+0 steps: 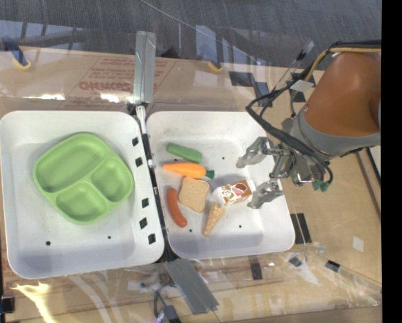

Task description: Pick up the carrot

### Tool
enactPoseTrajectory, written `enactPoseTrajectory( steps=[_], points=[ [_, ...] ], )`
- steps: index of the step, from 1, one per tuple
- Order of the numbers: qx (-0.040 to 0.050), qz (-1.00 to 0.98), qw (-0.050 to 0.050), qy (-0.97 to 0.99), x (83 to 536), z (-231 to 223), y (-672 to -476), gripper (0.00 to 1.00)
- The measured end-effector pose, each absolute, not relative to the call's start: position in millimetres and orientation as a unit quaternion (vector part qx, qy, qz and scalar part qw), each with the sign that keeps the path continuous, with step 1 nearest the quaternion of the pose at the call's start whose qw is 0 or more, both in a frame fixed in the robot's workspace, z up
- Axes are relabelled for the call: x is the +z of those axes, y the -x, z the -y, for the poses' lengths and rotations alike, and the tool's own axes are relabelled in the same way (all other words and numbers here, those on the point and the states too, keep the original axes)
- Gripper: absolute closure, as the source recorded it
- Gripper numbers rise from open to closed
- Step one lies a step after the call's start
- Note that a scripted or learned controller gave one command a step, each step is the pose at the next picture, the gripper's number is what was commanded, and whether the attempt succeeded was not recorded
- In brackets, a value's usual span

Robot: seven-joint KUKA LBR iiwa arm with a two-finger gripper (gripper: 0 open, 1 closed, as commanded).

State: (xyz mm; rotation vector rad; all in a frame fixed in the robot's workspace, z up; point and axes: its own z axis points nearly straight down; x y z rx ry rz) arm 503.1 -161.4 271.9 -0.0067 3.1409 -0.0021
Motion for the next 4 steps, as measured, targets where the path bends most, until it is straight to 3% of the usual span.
enactPoseTrajectory(
  steps=[1,2,3,4],
  points=[
    [0.0017,-1.0,-0.005,-0.007,133,132,-550.0,0.0],
    [0.0004,-0.977,0.001,-0.212,92,97,-581.4,0.0],
    [-0.0003,-0.978,0.002,-0.208,103,96,-582.7,1.0],
    [0.0011,-0.962,0.003,-0.271,195,37,-595.0,1.0]
  ],
)
